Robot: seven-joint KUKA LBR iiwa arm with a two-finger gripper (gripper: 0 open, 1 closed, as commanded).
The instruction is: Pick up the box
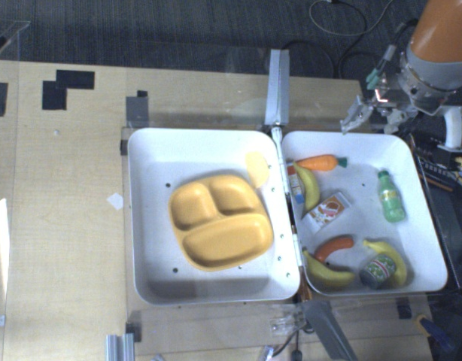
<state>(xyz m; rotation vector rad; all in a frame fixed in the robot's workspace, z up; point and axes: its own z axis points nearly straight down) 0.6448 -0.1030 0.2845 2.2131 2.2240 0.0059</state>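
Observation:
The box (326,210) is a small white carton with red print. It lies flat near the middle of the right bin (419,201), tilted, between a banana and a green bottle. My gripper (375,117) hangs over the far rim of that bin, well above and behind the box. Its fingers are spread open with nothing between them.
Around the box lie a carrot (318,162), a banana (309,186), a green bottle (390,196), a red pepper (334,247), two more bananas (329,271) and a can (375,271). The left bin (144,216) holds a yellow divided plate (220,220).

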